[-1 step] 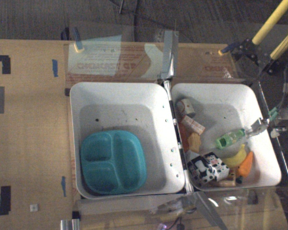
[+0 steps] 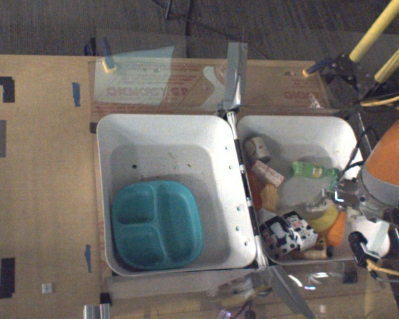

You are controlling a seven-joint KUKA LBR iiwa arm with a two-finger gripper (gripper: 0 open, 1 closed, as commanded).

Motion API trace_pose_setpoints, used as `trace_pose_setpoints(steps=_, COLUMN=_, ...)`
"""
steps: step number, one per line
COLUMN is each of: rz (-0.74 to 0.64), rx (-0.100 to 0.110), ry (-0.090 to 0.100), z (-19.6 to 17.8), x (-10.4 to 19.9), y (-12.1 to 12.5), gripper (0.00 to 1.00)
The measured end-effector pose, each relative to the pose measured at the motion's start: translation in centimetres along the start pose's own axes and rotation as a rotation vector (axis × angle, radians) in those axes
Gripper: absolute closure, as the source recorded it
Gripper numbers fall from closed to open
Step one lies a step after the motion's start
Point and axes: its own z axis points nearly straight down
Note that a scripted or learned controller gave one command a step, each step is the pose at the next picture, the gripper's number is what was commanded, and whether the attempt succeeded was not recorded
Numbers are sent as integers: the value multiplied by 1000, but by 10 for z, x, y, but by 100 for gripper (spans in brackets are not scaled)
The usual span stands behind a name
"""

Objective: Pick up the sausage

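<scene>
Your bench is pale wood with black and blue tape marks, and dark carpet runs across the top of the frame. Two white bins sit side by side mid-frame. You see the left bin holding a teal divided plate toward its lower left. You see the right bin crowded with small items.

Look to the right edge: the arm comes in there, its orange band cut off by the frame, the grey wrist angled down-left over the right bin's lower right part. Its gripper hangs just above a yellow rounded item; you cannot tell from this blur how far the fingers stand apart, or whether they have hold of anything.

Further items: a black-and-white cow-patterned box, a green bottle, an orange piece. The sausage looks to be the small brownish stick along the bin's lower wall, just below the box, though it is small and hard to make out.
</scene>
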Motion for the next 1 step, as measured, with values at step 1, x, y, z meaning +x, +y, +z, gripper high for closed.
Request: trace_pose_setpoints(steps=1, rz=385, rx=0, ry=-4, z=1, x=24, y=51, gripper=0)
